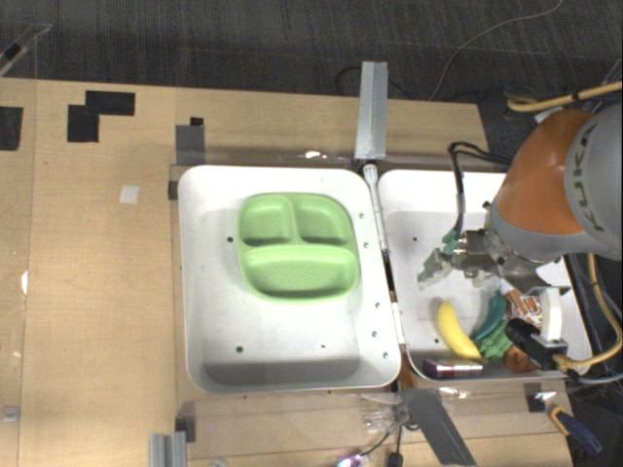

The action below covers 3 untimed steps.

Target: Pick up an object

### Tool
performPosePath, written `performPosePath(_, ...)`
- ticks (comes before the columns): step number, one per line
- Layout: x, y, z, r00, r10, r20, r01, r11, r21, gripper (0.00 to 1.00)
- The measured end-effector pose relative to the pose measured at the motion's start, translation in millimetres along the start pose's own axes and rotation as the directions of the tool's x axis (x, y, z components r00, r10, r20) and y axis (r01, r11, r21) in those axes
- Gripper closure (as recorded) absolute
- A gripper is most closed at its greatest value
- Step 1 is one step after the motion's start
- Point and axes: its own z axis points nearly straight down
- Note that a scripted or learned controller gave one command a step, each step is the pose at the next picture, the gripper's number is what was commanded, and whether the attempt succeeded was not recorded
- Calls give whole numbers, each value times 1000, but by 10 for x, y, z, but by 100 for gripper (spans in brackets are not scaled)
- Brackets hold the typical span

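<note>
Banana (456, 331) is what I take as the pick target from my console: a short, smooth yellow curve lying flat on the floor of the right bin (414, 212), toward that bin's 6 o'clock side, its darker tip pointing up the view. At the banana's 3 o'clock, just beside it, I see a crumpled, soft-looking green object (494, 324). At its 6 o'clock a slim dark stick (453, 366) with a purplish end lies along the bin's near wall. The gripper (431, 269) hangs at about 11 o'clock from the banana, near it but apart from it, a pale grey metal piece pointing toward 9 o'clock. I cannot tell how far open it is, and I cannot make out anything in its grip. The arm (545, 183) behind it comes in from 3 o'clock, a rounded glossy orange band over a grey shell. The left bin (209, 290) is a shallow white tray with rounded corners. It holds a green plate (297, 244) of smooth matte plastic, roughly square with soft corners and three compartments, two small ones at 12 o'clock and one wide one at 6 o'clock. Both bins sit on a pale wood-grain bench (97, 290), with a dull metal bar (372, 115) standing at 12 o'clock between them.
</note>
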Motion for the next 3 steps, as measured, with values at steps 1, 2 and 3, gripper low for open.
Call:
performPosePath(1,-457,-219,677,987,162,1,-162,987,3,0)
performPosePath(2,-319,-186,940,992,127,1,-127,992,-8,0)
performPosePath(3,-692,-153,939,995,100,-2,-100,995,-12,0)
